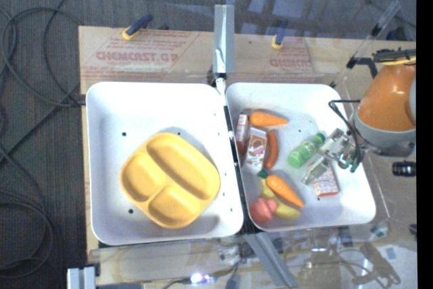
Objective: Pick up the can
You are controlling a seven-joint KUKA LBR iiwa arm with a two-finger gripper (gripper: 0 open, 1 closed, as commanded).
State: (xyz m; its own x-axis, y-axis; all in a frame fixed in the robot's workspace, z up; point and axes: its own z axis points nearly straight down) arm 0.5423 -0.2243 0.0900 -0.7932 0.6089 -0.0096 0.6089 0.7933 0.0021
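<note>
The can (241, 128), slim and red and white, lies on its side against the left wall of the right bin (352, 210). My gripper (322, 164) reaches in from the right and hangs low over the bin's right half, between a green bottle (304, 151) and a red and white packet (327, 184). It is well to the right of the can, with nothing visibly held in it. The orange band of the arm (389, 105) sits above the bin's right rim.
Around the can lie a red and white carton (256, 149), a sausage (272, 149) and a carrot (268, 120). A second carrot (285, 191), a peach (262, 209) and a banana (287, 212) lie near the front. The left bin (108, 118) holds a yellow divided tray (170, 179).
</note>
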